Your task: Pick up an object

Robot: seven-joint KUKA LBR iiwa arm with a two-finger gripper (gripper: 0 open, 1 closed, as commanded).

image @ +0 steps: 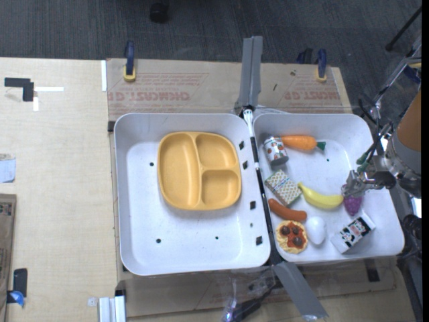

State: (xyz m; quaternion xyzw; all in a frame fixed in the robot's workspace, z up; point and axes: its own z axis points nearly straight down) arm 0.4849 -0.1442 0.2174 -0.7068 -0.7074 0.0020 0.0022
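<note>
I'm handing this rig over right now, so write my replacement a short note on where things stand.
Tool: low in the right bin, at its right side, directly over the purple grapes; whether it has them can't be told.
Right bin holds: carrot, can, patterned box, banana, sausage, pizza slice, white egg, milk carton.
Left bin holds the yellow divided plate.
Done: the approach. Nothing is visibly lifted.
Left: secure a grasp and raise one object.
</note>
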